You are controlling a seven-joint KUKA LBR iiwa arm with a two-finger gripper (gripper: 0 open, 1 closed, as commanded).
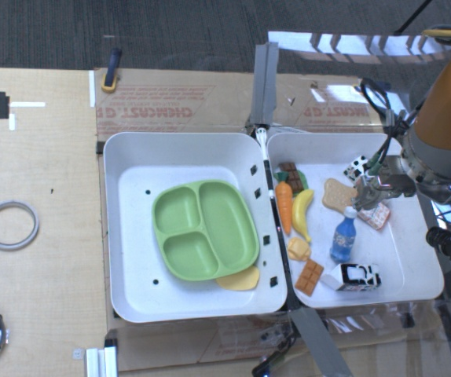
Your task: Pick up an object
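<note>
While end effector (pixel 364 188) hangs over right bin (pixel 414 289), I can't tell its grip state. Blue bottle (pixel 342 238) lies just below it, beside banana (pixel 301 213): prob. light, stiff, slick plastic; grip mid-body, across width.

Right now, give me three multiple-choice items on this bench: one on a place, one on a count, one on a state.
1. Where does the green plate lie?
A. left bin
B. right bin
C. bare bench

2. How many compartments does the plate have?
A. two
B. three
C. five

3. How does the blue bottle lie relative to the gripper?
A. pinched between its fingers
B. in the bin, just below it in the camera view
C. in the other bin

Answers: 1 A, the plate sits within the left bin's walls; 2 B, ridges split it three ways; 3 B, the bottle lies in the right bin under the gripper.
</note>
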